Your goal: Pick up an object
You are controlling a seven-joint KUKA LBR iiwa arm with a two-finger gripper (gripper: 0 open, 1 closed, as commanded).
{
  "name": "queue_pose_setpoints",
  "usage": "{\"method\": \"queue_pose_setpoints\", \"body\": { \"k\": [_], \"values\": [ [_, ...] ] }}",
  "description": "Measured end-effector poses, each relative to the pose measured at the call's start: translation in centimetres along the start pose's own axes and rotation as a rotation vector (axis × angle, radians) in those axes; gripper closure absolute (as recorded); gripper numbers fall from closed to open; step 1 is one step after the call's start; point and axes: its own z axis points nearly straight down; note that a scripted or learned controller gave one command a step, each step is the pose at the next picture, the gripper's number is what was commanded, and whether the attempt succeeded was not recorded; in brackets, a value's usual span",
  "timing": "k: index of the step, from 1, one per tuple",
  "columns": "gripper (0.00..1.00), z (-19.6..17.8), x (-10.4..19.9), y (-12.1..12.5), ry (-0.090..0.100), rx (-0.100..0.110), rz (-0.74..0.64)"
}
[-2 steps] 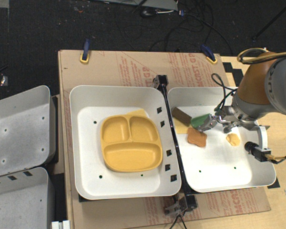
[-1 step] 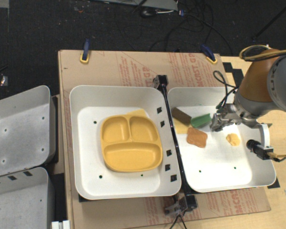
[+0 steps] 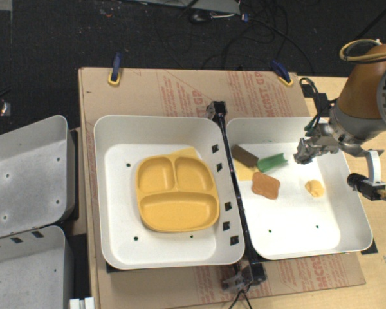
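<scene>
Toward the bottom of the frame the two white bins sit side by side on a cardboard-covered bench, which keeps everything the arm might grab inside a bounded, shallow area. The left bin (image 3: 109, 192) holds a yellow divided tray (image 3: 177, 194) lying flat in its middle, well apart from the arm's reach at this moment. The right bin (image 3: 347, 230) carries the loose, graspable pieces, and its lower half is bare floor. Higher up, in the centre right of the frame, lie an orange-brown block (image 3: 266, 185) and, to its right and apart from it, a small yellow lump (image 3: 314, 188). Just above the block, a green piece (image 3: 271, 162) lies beside a dark brown bar (image 3: 244, 154), with a pale yellow flat piece (image 3: 243, 172) under or against them near the divider between the bins; these three are crowded together, which would probably make a clean pinch harder there. At the upper right, the gripper (image 3: 305, 153) hangs low over the right bin, just to the right of the green piece, so that piece looks like the likeliest target. Nothing is seen between its fingers, and whether they are spread or closed cannot be told from this angle.
</scene>
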Motion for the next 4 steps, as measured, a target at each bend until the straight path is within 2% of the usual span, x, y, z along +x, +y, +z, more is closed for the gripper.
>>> {"method": "queue_pose_setpoints", "body": {
  "k": [1, 2, 3, 4],
  "values": [
    [1.00, -6.2, -0.7, 0.5, -0.001, -0.001, 0.000],
    [1.00, -9.9, -0.7, 0.6, 0.001, 0.002, -0.001],
    [1.00, -9.8, 3.7, 0.2, 0.003, 0.007, -0.004],
    [1.00, -8.5, 9.1, -1.6, 0.004, 0.010, -0.005]
  ]
}}
